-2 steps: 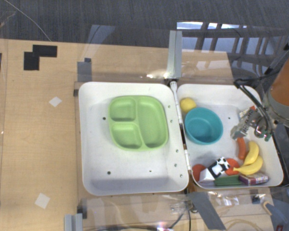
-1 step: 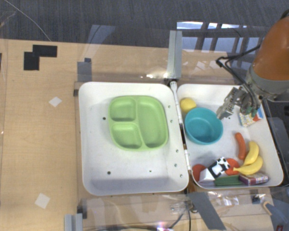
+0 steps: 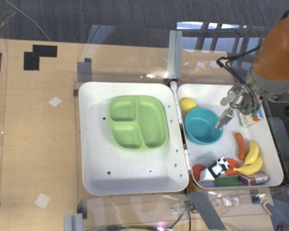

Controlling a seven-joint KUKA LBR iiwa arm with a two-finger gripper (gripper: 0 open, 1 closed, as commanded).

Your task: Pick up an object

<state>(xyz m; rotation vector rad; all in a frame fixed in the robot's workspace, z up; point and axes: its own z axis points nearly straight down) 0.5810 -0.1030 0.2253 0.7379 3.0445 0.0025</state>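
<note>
Fingers (image 3: 226, 117): we see them spread, holding nothing, over the teal bowl (image 3: 202, 125) | Location: right bin (image 3: 274, 153), beside yellow ball (image 3: 187, 104) | Handling: we judge it light, rigid, slick plastic | Grip: pinch the thin rim wall.

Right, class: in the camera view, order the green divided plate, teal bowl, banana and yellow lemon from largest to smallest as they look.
1. green divided plate
2. teal bowl
3. banana
4. yellow lemon, partly hidden behind the bowl's rim, yet plainly smallest.
</note>
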